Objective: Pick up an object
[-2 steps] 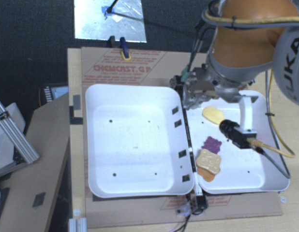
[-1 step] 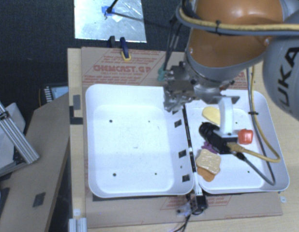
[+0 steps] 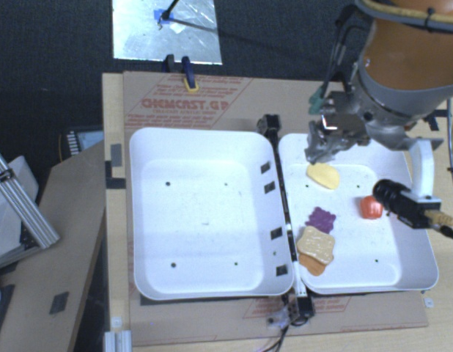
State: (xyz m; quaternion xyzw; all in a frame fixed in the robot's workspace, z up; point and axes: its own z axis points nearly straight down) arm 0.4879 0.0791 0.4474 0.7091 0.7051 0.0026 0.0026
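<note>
- The hand (image 3: 319,152) hangs low over the back of the right bin (image 3: 410,270), its tip just above and touching or nearly touching the yellow piece (image 3: 324,175); whether it is spread or pressed together, I cannot tell from this angle.
- Nothing is visibly held, so I judge this the approach to a grasp, with the lift not yet done.
- That yellow piece lies flat near the bin's back-left area, apart from the other 4 items.
- Next over: a purple piece (image 3: 321,218) toward the middle divider, a tan waffle-like piece (image 3: 316,245) right below it, overlapping an orange piece (image 3: 312,265) that peeks out underneath.
- A red piece (image 3: 370,208) sits to the right, just beside a black fitting on the arm.
- The left bin (image 3: 149,152) sits alongside on the table (image 3: 72,189).
- To do this well: centre over the yellow piece, come straight down, and close across its narrower width.
- It looks thin and flat, so a shallow descent would likely slip off it.
- Lift slowly and confirm the piece rises too.
</note>
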